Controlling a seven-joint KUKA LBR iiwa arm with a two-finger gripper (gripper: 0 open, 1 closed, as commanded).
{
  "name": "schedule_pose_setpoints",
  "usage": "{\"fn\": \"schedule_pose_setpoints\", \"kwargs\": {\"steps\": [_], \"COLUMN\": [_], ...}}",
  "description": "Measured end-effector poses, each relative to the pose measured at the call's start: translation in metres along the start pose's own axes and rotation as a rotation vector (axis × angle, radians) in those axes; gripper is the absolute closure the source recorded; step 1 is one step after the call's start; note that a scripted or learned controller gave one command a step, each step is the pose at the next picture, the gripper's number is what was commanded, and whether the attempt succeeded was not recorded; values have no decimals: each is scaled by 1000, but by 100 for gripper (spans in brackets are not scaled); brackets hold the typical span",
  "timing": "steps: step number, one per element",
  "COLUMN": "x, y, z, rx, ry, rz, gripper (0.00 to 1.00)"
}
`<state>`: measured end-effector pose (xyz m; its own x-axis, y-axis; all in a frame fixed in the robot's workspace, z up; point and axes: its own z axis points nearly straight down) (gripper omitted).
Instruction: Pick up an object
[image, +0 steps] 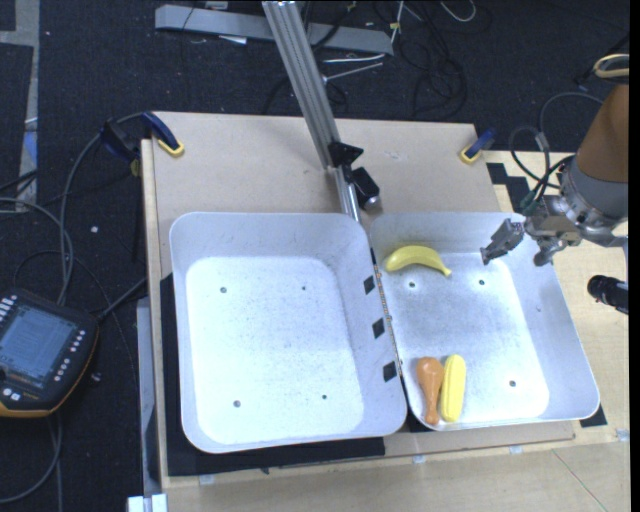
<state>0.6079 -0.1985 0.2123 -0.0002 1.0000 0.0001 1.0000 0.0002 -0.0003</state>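
Above the right bin's far right corner: the tool hangs here, at the end of the grey arm which comes in from the right.
Tool state: two dark fingers point down and stand apart, spread, with nothing between them.
Right bin: the white tray under the tool; all three objects lie in it.
Banana: yellow, curved, lying flat to the left of the tool and near it, at about the same depth in the tray. It touches nothing else.
Orange piece: well away from the tool, toward the near left corner of the tray, touching the yellow piece beside it (their exact kind I cannot tell).
Left bin: beyond the banana, far to the left of the tool.
Step in hand: I judge it is the approach, before any descent.
How to do it well: choose the banana, because it is closest and stands alone. Bring the tool over its thick middle, turn the fingers across the curve, not along it, then go down straight and close.
Risk: the pair in the corner is crowded, and the tray wall there leaves little room for one finger.
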Motion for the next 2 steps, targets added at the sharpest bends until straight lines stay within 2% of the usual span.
{"fn": "schedule_pose_setpoints", "kwargs": {"steps": [2], "x": [-5], "y": [-3], "z": [115], "rx": [5], "ry": [1], "rz": [0], "gripper": [0]}}
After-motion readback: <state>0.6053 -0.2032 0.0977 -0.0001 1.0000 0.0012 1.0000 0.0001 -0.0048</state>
